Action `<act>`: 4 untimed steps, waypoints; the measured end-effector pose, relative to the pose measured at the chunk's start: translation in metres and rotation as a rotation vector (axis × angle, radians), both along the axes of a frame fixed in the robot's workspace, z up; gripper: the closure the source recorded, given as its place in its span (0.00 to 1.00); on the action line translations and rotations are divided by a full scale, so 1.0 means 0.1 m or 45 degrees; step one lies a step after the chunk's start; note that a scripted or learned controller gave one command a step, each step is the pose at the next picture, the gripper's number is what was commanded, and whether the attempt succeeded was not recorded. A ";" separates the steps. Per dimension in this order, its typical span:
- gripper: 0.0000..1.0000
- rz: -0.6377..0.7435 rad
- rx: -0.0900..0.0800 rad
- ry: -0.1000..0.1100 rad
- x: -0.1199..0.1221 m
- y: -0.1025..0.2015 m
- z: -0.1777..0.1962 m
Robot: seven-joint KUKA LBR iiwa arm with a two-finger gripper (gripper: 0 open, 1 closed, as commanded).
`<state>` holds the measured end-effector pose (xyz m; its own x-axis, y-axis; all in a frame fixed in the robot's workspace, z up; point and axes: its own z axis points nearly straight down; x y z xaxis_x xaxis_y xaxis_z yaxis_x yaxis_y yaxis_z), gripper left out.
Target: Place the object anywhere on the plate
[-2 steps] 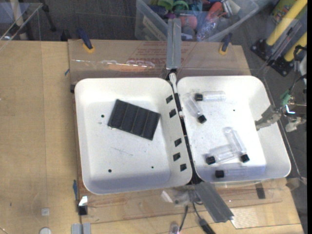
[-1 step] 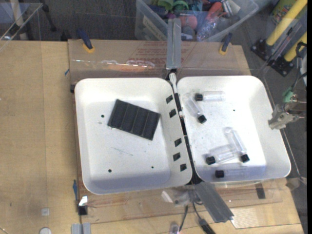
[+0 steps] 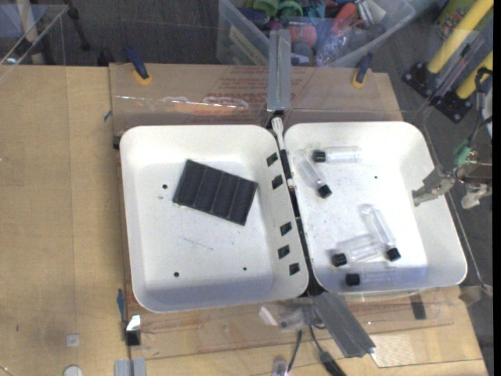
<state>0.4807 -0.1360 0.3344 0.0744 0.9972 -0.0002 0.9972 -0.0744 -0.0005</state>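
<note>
end effector (image 3: 438,185) at right bin's (image 3: 446,233) edge — grip state unclear — dark plate (image 3: 214,192) left

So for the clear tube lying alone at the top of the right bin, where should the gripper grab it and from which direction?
Probably mid-barrel on the clear tube, coming straight down. It lies flat, running left to right, with its black cap at the left end, so the gripper would close across its narrow width. Nothing touches it, and the right bin wall sits clear behind it.
</note>
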 end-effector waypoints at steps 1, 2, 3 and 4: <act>1.00 0.001 -0.002 -0.002 0.01 0.00 0.10; 0.00 0.001 -0.002 -0.002 0.01 0.00 0.10; 1.00 0.002 -0.003 -0.004 0.02 -0.01 0.20; 0.00 0.002 -0.003 -0.004 0.02 0.00 0.20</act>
